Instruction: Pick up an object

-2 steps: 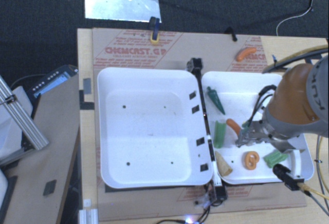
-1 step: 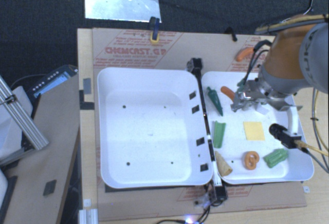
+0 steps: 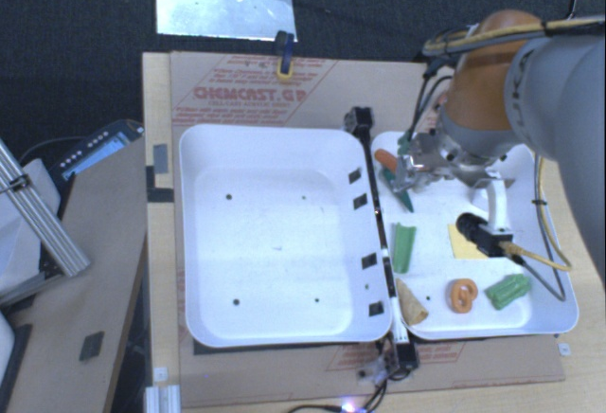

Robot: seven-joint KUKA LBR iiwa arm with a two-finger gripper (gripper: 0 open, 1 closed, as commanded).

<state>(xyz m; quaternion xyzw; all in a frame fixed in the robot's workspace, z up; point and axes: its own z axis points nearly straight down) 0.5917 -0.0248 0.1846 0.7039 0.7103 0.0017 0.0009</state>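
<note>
My gripper [image 3: 409,171] is low over the far left corner of the right bin [image 3: 554,312], the grey arm reaching in from the right. An orange carrot-like piece [image 3: 385,158] lies just left of it, against the bin's left wall. A dark green pointed piece [image 3: 403,198] lies right below the gripper, touching or nearly touching it. Nothing is visibly held.
Further forward in the right bin lie a light green block [image 3: 404,247], a yellow flat piece [image 3: 463,242], a tan wedge [image 3: 411,303], an orange ring [image 3: 462,296] and a green ridged piece [image 3: 508,290]. The left bin [image 3: 275,133] stands beside it.
</note>
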